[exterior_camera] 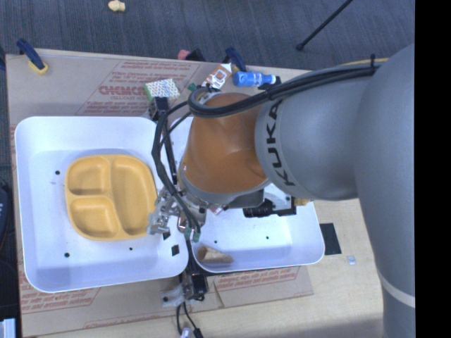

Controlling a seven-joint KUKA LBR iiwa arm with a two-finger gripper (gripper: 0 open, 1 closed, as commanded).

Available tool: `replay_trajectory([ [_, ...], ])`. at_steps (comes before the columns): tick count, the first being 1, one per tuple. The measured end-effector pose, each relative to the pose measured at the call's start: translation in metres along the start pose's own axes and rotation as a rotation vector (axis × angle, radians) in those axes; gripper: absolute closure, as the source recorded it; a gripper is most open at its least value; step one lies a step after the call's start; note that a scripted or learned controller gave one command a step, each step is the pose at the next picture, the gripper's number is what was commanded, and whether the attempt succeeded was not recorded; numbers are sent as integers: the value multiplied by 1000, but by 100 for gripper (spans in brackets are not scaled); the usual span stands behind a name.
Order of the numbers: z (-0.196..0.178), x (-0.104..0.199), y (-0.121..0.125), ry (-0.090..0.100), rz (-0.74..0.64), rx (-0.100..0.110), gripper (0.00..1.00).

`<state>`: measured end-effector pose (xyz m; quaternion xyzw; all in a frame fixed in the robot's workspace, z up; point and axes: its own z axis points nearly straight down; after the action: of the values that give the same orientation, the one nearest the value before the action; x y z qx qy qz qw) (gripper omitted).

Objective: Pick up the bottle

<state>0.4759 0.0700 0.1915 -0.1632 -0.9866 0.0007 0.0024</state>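
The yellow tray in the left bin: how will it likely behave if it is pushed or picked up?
The tray looks like stiff moulded plastic with three compartments, so it would probably keep its shape. It lies flat and low, so it should slide across the left bin, not tip or roll. Its smooth, rounded rim may be slippery to pinch.

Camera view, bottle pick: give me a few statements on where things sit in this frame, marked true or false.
1. A yellow divided tray lies in the left bin. True.
2. The gripper is over the middle of the yellow tray. False: it is by the tray's right edge, near the wall between the two bins.
3. A brown object lies near the front of the right bin. True.
4. A blue bottle-like item lies inside the left bin. False: it is beyond the bins, on the cardboard.
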Motion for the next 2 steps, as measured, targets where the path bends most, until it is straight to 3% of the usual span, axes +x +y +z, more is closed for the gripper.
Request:
replay_trajectory([
  [1,-74,3,69,-6,-61,-3,100],
  [2,-80,15,45,-3,-266,0,100],
])
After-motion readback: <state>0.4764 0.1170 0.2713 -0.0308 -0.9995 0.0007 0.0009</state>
